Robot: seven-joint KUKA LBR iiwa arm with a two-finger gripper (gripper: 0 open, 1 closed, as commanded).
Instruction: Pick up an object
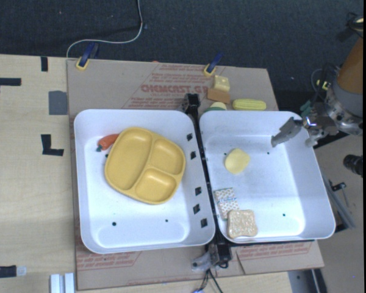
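Two white bins sit side by side on a sheet of cardboard [171, 84] that covers the bench. In the left bin [91, 224] there is a yellow plate [145, 165] with three compartments, lying a little turned, and nothing lies in its compartments. An orange piece, maybe a carrot [108, 141], lies at the upper left of this plate; one end touches the plate's edge or goes under it. In the right bin [293, 206] a pale yellow round thing [236, 161] lies near the middle, a bit toward the upper left. At the lower left of this bin lie two flat square pieces: a patterned one [225, 201] and, just below it and touching it, a beige cracker [242, 223]. Behind the bins, on the cardboard, I see a brown block [219, 90], a yellow corn [249, 104] and a small pale thing [217, 106] at the bin's rim. The arm comes in from the right, and the gripper [285, 132] hangs over the upper right part of the right bin, well apart from the round thing. One grey finger [284, 133] points to the lower left. Nothing is between the fingers as far as I can see, but if they are spread or together I cannot tell.
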